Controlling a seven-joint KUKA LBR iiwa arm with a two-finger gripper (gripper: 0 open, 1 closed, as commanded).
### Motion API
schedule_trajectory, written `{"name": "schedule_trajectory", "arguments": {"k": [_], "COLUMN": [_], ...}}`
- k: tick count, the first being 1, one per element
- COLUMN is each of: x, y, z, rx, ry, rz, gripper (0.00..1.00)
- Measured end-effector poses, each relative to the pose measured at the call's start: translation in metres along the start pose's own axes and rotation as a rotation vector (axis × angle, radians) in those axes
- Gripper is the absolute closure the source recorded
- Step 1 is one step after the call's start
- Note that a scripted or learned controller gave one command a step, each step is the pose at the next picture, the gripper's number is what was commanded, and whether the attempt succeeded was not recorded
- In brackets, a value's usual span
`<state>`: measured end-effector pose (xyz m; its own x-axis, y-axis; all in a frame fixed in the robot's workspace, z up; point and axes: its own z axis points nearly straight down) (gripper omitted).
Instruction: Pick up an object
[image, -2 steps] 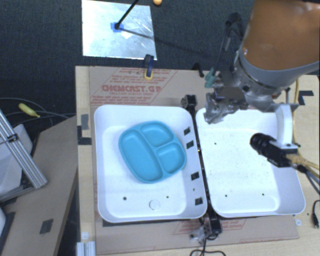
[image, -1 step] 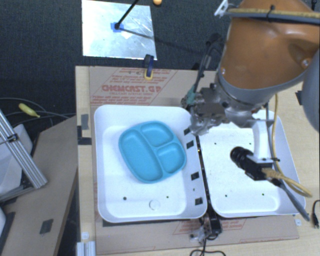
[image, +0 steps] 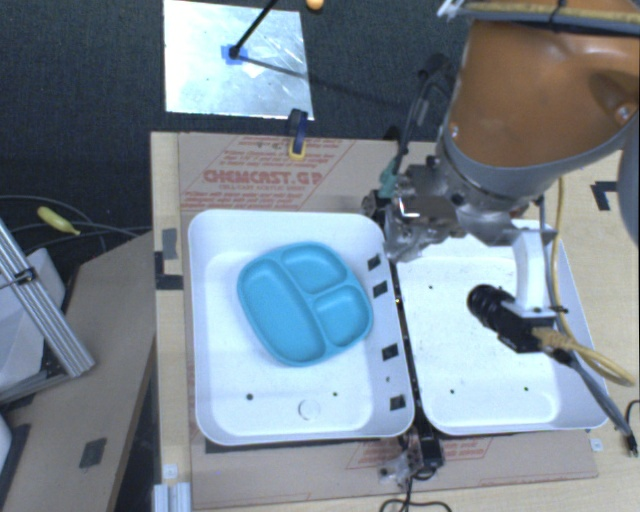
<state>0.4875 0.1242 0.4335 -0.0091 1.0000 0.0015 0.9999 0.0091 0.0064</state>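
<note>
Overhead slanted view of the bench. The left bin (image: 205, 330) holds the task's object, a blue divided plate (image: 305, 303), which lies flat on the bin floor a little toward the far side. Its long compartment faces the left and its two smaller compartments face the right. The plate stands clear of all four bin walls. The right bin (image: 470, 385) adjoins the left one along a shared rim fitted with small black clips (image: 388, 352). The grey arm (image: 540, 90), with its orange band, enters from the upper right and ends in the gripper (image: 402, 228), which is poised over the far end of that shared rim, near the plate's upper right edge but apart from it. Whether the gripper is open or closed, and whether it grips anything, cannot be told from this angle. Both bins rest on a cardboard sheet (image: 260, 165) printed with red lettering. A blue and yellow clamp (image: 297, 133) sits at its far edge, and a reflective silver sheet (image: 225, 60) lies beyond it on dark flooring.
</note>
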Motion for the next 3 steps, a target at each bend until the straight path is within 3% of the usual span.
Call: {"name": "schedule_trajectory", "arguments": {"k": [1,2,3], "x": [-0.036,-0.082,-0.031], "y": [0.044,-0.003,-0.002], "z": [0.035,0.036,0.109], "rx": [0.004,0.005,0.009], "ry": [-0.003,-0.002,-0.001], "rz": [0.012,0.013,0.002], "gripper": [1.0,1.0,1.0]}}
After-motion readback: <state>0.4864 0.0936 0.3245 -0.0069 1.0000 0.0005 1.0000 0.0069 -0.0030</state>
